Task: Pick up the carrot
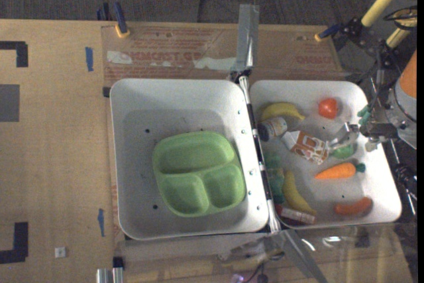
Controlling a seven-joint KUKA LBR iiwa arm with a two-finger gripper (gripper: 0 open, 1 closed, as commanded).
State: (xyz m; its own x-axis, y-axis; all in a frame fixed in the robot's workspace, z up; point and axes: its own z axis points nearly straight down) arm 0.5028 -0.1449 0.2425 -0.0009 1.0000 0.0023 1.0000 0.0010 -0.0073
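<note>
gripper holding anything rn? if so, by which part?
Nothing visibly held. The gripper sits at the right bin's far right edge, above the carrot, which lies flat on the bin floor, apart from it. Finger state cannot be told.

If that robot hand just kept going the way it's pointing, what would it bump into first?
Probably the green item just beneath the hand, beside the small carton. The carrot lies a little further on. Depth is hard to judge from above.

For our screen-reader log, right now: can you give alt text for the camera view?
An orange carrot lies in the right bin among two bananas, a tomato and other small items, with the robot's hand just above it at the bin's right side. The left bin holds a green divided tray.
</note>
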